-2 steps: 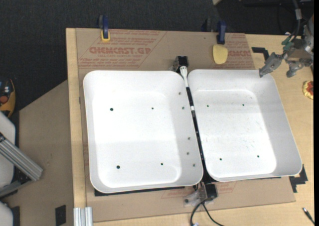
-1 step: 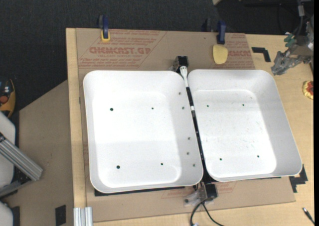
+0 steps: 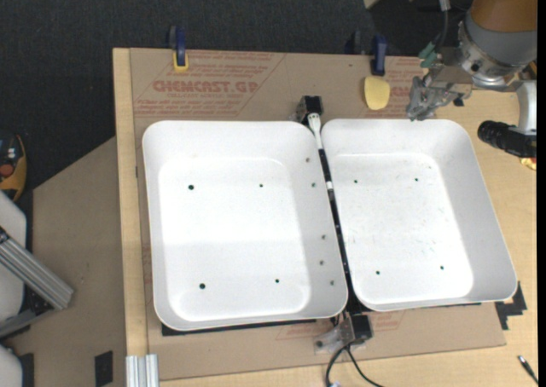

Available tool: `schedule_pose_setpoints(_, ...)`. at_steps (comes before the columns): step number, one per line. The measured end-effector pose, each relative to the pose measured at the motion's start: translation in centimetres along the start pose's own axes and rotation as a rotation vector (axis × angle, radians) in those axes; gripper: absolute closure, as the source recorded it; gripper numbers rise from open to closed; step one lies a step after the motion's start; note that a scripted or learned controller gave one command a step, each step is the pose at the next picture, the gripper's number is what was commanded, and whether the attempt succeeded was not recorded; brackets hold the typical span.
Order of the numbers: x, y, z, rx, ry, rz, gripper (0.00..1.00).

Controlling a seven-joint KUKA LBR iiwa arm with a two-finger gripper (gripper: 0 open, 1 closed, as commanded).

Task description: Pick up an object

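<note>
Two white bins are sitting side by side on a brown board. The left bin (image 3: 230, 223) is filling the middle left of the frame, and the right bin (image 3: 418, 215) is lying just beside it, toward the right. A thin black strip (image 3: 328, 198) is running down between them where their edges are meeting.

A small pale yellow object (image 3: 376, 92) is lying on the board (image 3: 230, 87) in the upper right part of the frame. It is sitting outside the bins, just above the top edge of the right bin. A blue clamp (image 3: 379, 54) is standing right above it, and another blue clamp with a yellow foot (image 3: 178, 46) is gripping the board's top edge further left.

The robot arm (image 3: 505, 10) is reaching in at the upper right corner. Its gripper (image 3: 424, 102) is hanging near the yellow object, a little to the right of it, over the top rim of the right bin. It is not touching the object. The picture is too small there, so I cannot tell the state of the tool.
</note>
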State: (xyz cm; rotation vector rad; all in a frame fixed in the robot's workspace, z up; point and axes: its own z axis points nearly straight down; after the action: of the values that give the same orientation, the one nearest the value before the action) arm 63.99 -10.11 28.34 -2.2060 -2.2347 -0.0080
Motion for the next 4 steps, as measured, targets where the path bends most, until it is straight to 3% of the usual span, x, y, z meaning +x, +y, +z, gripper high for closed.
schedule_pose_setpoints(1,5.5,-2.8,-21.2,-0.02,-0.005,0.006,1.0)
schedule_pose_setpoints(2,8.5,2.3,-7.6,0.016,-0.003,0.01,1.0)
schedule_pose_setpoints(3,16.8,2.7,1.9,0.015,-0.001,0.004,1.0)
schedule_pose_setpoints(4,13.0,2.9,-3.3,-0.005,-0.006,0.016,1.0)
